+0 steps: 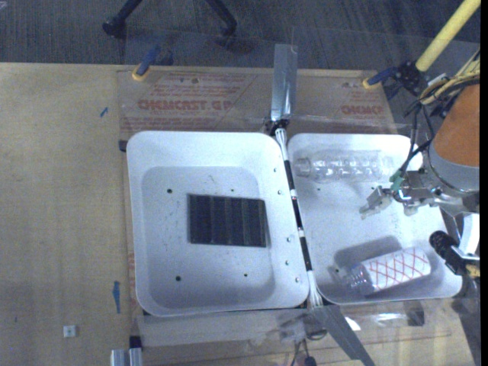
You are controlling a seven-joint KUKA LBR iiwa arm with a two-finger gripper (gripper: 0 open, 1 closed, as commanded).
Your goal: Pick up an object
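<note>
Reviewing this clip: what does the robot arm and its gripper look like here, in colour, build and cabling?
The arm enters from the right edge: a rounded orange band above a pale grey ring at the wrist. Below it sits a boxy metallic grey gripper with slim light fingers. Black cables loop along the wrist, with a green wire near the gripper body. A black fitting hangs lower down by the arm.

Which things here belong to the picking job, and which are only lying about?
Job: gripper; clear bottle; red-patterned bottle; right bin.
Lying about: black slatted panel; left bin; clamps.
</note>
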